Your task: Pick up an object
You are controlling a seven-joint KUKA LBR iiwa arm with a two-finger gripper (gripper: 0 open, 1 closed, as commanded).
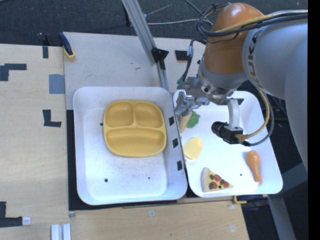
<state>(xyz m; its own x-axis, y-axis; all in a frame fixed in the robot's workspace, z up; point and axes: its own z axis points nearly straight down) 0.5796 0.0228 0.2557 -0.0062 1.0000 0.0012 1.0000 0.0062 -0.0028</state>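
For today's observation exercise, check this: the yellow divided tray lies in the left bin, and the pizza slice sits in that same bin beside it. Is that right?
Not quite. The yellow divided tray does lie in the left bin, but the pizza slice sits in the right bin, near its front edge. The camera view shows this.

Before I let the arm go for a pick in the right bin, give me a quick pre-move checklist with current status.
1. Gripper over right bin, at its left wall: ok.
2. Target under gripper: a green and tan item lies there: ok.
3. Item held between fingers: cannot tell.
4. Other picks free: yellow round piece, pizza slice, orange drumstick lie apart: ok.
5. Yellow divided plate sits in left bin, out of the way: ok.
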